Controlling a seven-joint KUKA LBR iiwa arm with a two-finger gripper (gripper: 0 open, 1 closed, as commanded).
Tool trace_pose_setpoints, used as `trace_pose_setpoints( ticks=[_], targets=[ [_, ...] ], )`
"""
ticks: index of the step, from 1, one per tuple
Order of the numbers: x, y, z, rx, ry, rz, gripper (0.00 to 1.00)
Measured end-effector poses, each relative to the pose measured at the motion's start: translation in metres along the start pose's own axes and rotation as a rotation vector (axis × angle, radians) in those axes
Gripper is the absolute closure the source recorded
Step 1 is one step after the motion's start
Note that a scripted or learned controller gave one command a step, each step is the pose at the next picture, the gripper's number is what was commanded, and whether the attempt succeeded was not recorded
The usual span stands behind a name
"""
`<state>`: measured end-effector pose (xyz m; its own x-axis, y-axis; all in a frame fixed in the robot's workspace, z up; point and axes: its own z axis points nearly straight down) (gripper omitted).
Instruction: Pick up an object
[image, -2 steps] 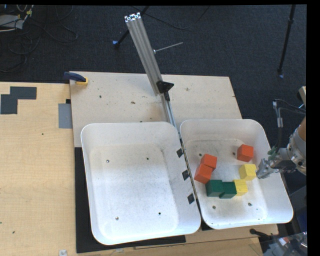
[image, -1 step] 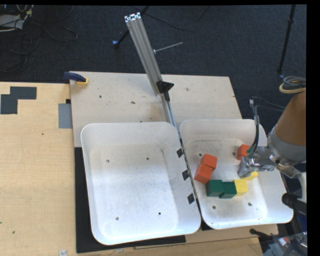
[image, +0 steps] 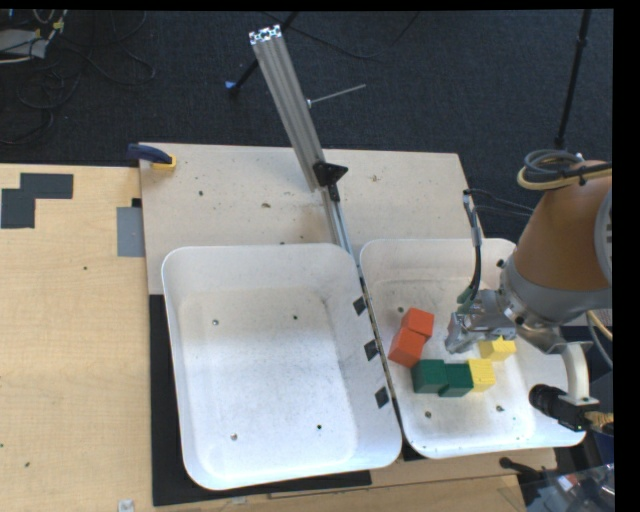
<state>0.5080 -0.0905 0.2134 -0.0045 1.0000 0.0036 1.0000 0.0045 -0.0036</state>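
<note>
In the right bin lie an orange block, a green block and two yellow blocks. The orange block rests near the bin's left wall, with the green one just below it. My gripper hangs low over the bin, between the orange block and the upper yellow block, above the green one. Nothing shows between its fingers.
The left bin sits beside the right one, with dark clips along the shared wall. A slanted aluminium bar rises behind the bins. The arm's orange band looms over the right bin's right side.
</note>
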Motion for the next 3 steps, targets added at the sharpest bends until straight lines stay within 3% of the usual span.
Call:
trace_pose_setpoints(
  ticks=[2, 3],
  targets=[
    [0.094, 0.017, 0.006, 0.000, -0.001, 0.000, 1.00],
    [0.140, 0.036, -0.009, -0.002, -0.003, 0.001, 1.00]
  ],
)
